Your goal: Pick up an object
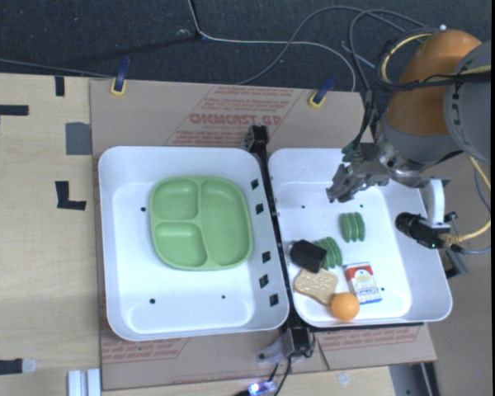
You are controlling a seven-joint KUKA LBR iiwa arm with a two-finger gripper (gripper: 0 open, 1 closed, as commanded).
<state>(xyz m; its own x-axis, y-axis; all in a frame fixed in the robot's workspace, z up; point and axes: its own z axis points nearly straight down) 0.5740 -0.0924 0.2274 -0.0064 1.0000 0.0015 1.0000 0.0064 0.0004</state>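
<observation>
Camera view shows my pincer [344, 190] poised over the right bin [412, 304], whether spread or pressed together I cannot tell, with the green pea pod [352, 226] lying just below it, likeliest pick.

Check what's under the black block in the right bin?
The black block overlaps a green piece and the toast slice. The parts of both beneath it are covered, as is the bin floor there.

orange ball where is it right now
The orange ball sits in the right bin, near its front edge, touching the toast slice on its left, with the small red carton just behind.
</observation>
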